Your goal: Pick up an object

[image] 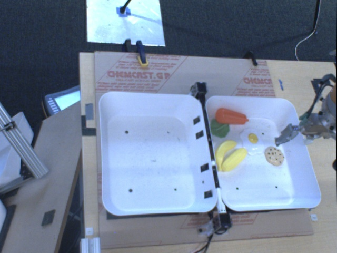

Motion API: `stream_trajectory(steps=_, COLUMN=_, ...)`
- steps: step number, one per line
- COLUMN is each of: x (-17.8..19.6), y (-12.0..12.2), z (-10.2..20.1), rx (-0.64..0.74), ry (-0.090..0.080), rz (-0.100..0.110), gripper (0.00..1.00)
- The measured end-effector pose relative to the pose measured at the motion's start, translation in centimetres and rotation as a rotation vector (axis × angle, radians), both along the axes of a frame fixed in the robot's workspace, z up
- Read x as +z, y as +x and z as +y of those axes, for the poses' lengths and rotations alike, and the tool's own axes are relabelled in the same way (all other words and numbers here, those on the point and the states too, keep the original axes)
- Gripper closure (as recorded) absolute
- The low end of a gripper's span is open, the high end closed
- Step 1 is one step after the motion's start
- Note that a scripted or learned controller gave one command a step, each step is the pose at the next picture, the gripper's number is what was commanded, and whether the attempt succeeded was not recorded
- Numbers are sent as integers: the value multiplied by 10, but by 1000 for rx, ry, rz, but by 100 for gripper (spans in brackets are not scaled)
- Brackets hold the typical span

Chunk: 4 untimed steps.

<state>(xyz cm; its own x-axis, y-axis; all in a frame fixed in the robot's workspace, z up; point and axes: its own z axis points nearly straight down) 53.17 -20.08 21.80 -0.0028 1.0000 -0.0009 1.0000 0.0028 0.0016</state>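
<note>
- While I watched the camera view from my station, the arm [322, 117] reached in from the right, and its gripper [284, 135] hung over the right edge of the right bin [295, 194].
- I could not tell how the gripper was set; I saw nothing between its tips, and it sat just up and to the right of the cookie [274, 155], apart from it.
- The things to pick all lay in the upper half of the right bin: an orange carrot [231, 116] near the far wall, with a green piece [219, 128] touching it just below.
- A fried egg toy [253, 139] lay to the right of the green piece, between it and the gripper.
- A yellow banana [230, 156] lay below the green piece, close to the divider between the bins, with the egg white touching or just beside its right end.
- The left bin [152, 157] sat alongside, its white floor showing small dark holes.
- Both bins rested on a cardboard sheet [174, 70] printed with red lettering, laid on the table [87, 83], with a yellow clamp [142, 57] at the sheet's far edge.
</note>
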Motion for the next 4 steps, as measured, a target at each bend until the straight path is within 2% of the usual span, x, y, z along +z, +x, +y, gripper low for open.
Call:
stream_trajectory(steps=1, x=29, y=115, z=45, rx=9, ry=-3, rz=-12, gripper=0)
stream_trajectory(steps=2, x=-18, y=138, z=82, rx=5, ry=1, rz=0, gripper=0)
stream_trajectory(steps=3, x=-4, y=138, z=79, rx=6, ry=-1, rz=-5, gripper=100)
stream_trajectory(steps=4, x=78, y=87, z=34, rx=-6, ry=-3, rz=-6, gripper=100)
